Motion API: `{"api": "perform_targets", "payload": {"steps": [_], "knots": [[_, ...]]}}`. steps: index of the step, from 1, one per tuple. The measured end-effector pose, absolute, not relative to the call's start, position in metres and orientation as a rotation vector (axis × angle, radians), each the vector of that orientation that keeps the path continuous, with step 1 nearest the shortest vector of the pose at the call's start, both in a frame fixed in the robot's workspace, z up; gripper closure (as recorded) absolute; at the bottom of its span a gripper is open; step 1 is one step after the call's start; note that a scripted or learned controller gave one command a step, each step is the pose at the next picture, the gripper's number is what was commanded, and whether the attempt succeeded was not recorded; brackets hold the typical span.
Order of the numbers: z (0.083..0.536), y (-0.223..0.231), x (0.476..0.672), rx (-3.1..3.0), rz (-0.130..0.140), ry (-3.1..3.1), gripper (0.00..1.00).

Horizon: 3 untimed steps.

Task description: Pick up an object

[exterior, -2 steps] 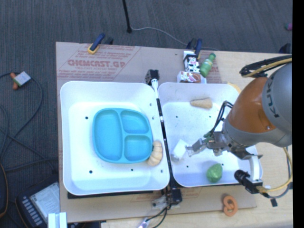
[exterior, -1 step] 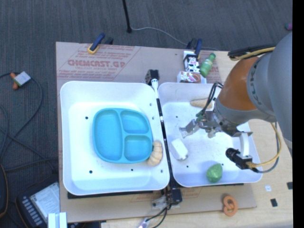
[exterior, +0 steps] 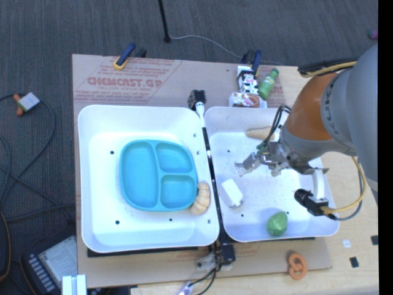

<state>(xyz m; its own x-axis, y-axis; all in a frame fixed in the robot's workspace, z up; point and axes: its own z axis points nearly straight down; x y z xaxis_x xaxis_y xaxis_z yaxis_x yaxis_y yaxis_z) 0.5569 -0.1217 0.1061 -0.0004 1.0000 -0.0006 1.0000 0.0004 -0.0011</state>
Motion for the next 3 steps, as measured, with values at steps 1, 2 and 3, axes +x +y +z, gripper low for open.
{"api": "perform_targets", "payload": {"steps": [1,2,3], "knots": [[0.116,-0.122,0.557,-2.220,0.003,-2.222,1.00],[0.184,-0.061,0.529,-2.220,-0.001,-2.223,1.00],[0.184,0.018,0.594,-2.219,0.001,-2.223,1.00]]}}
